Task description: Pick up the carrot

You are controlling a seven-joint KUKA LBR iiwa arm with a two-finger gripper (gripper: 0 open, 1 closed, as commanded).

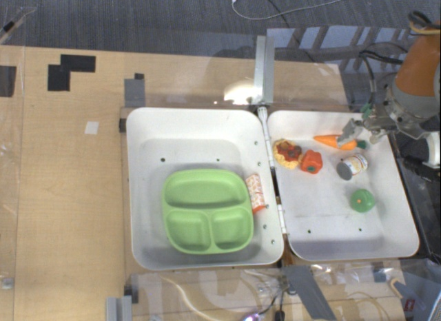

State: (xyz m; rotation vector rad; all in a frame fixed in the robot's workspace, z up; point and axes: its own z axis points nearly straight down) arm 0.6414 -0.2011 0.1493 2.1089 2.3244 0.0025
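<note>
The claw (360,131) hangs over the far part of the right-hand bin (386,244), at the carrot's thick end, a placing that suits a grasp on the carrot (332,141). The carrot lies flat on the bin floor, its tip pointing away from the claw toward the divider. How wide the claw stands cannot be told, and nothing is seen held in it. Just nearer the camera than the claw lies a small tin can (351,166) on its side; a green ball (362,201) sits farther that way. Beyond the carrot's tip lie a red pepper (311,162) and a pizza slice (287,153), close enough to crowd a sideways approach.
</note>
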